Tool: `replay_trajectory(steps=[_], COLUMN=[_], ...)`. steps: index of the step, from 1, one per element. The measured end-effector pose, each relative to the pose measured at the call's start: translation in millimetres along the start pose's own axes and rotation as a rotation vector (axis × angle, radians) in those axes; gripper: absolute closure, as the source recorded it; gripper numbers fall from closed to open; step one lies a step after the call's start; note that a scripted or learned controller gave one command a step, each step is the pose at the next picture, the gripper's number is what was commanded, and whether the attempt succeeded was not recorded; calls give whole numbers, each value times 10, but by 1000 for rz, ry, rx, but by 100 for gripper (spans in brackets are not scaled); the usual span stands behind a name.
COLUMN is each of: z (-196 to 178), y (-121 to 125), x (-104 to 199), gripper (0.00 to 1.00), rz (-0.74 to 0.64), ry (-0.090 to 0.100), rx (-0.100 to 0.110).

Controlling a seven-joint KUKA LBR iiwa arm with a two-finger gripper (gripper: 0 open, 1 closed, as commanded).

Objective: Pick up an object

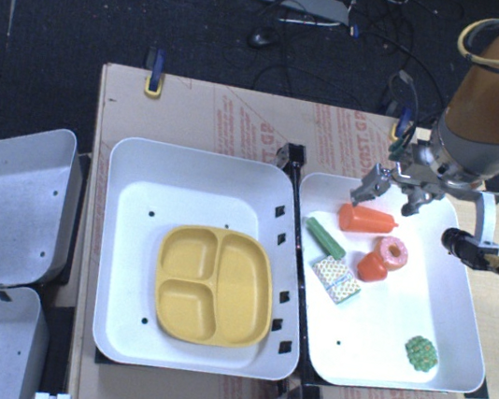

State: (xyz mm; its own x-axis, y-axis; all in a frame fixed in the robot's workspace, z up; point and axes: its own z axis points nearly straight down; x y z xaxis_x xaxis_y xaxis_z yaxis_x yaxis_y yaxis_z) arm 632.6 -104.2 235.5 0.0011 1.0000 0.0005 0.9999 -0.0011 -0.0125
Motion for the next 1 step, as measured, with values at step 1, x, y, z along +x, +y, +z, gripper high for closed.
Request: replay_trajectory(steps=[1], z=[-73], y=[23], x=[2], gripper=[0], rz=[-2], ry=[-1], rx=[-12])
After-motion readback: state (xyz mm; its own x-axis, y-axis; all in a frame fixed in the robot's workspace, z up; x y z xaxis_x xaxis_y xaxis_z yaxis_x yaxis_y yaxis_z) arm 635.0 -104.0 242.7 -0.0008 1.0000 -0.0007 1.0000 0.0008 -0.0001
